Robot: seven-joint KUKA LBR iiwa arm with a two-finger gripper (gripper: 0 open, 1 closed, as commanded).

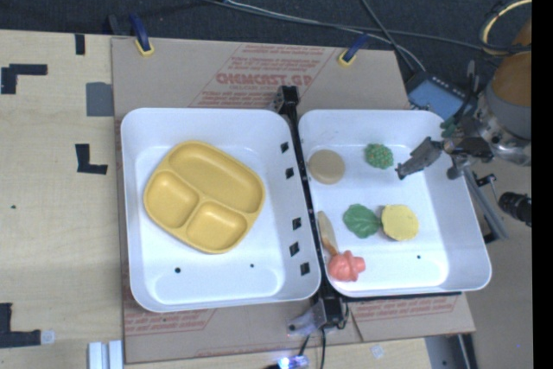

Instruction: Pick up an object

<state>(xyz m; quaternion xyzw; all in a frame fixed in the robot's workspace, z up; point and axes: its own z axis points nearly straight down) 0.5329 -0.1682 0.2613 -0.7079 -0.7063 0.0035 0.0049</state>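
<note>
The gripper (432, 158) hangs over the right bin's (458, 268) far edge, nothing between its fingers, though whether they are spread or closed can't be told from this angle. Just beside it sits the green broccoli piece (378, 155), the likeliest target. The tan disc (327, 166), green leaf (362, 220), yellow round (400, 222) and red toy (346, 266) are scattered loosely for picking; the yellow tray (203, 196) sits in the left bin (147, 281).

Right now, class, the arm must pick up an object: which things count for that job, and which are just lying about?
For the job: gripper, broccoli, tan disc, green leaf, yellow piece, red piece, right bin.

Lying about: yellow tray, left bin, cables, clamps.
</note>
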